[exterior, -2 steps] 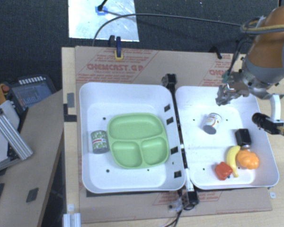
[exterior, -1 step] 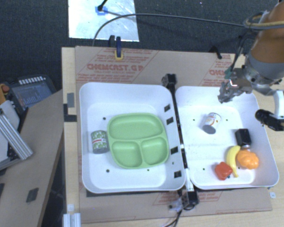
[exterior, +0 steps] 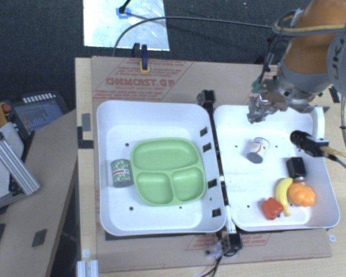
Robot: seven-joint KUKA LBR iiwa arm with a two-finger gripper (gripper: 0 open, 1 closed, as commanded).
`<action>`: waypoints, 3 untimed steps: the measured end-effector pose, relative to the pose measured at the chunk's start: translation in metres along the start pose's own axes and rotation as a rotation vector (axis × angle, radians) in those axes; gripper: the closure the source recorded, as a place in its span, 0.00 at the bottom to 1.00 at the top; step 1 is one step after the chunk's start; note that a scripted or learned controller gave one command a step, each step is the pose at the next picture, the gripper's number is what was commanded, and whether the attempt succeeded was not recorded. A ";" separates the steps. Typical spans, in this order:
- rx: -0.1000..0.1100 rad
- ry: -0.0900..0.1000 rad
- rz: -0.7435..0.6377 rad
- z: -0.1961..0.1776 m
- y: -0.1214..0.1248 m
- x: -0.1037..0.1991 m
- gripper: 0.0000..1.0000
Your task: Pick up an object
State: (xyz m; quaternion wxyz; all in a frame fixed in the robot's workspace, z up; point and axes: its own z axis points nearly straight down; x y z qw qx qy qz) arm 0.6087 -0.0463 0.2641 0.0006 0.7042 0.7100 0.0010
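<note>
The gripper [exterior: 258, 113] hangs over the far edge of the right bin [exterior: 236, 131], and how wide its fingers stand cannot be told. A small cup [exterior: 256, 149] lies on its side just below the fingertips, apart from them. Farther from them, in the near right corner, sit a banana [exterior: 283, 194], an orange [exterior: 303, 195], a red pepper [exterior: 271, 208] and a black block [exterior: 296, 167]; the left bin [exterior: 109, 126] holds a green tray [exterior: 166, 171] and a can [exterior: 121, 172].

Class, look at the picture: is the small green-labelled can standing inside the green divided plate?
No. The small green-labelled can stands on the floor of the left white bin, just outside the left rim of the green divided plate.
</note>
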 end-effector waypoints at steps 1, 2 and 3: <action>0.001 0.002 -0.002 0.016 0.013 0.058 1.00; 0.002 0.000 0.000 0.027 0.011 0.107 1.00; 0.001 0.001 -0.001 0.030 0.011 0.154 1.00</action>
